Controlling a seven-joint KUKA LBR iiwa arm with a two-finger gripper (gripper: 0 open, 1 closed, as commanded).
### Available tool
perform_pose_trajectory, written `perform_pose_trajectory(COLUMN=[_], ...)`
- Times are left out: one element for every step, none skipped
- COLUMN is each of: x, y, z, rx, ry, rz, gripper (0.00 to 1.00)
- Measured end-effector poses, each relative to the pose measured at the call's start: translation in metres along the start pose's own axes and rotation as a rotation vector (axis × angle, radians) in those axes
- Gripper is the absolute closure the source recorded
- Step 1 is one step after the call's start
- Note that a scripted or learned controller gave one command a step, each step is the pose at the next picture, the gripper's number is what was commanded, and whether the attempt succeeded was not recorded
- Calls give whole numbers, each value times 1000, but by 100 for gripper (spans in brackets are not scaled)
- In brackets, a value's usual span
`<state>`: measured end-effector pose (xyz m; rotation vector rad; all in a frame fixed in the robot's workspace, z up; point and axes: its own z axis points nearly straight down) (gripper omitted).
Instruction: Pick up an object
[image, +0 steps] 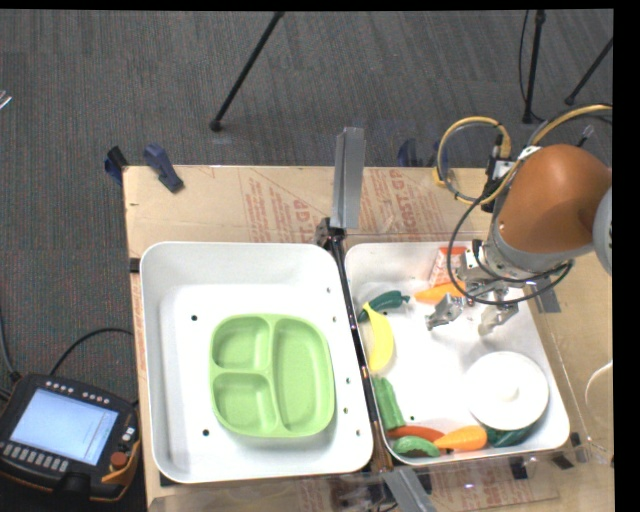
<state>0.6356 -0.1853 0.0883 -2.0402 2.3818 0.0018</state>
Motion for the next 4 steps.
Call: perform_pose_trajectory(x=[-31,-24,-55,-94], y=[-4,-7,-1,29], z=[1,0,1,1], rx=[-2,0,-3,-3], ry=[-2,-2,-1,2], rz=[-178,-152,-54,-144], gripper=[0,0,0,0])
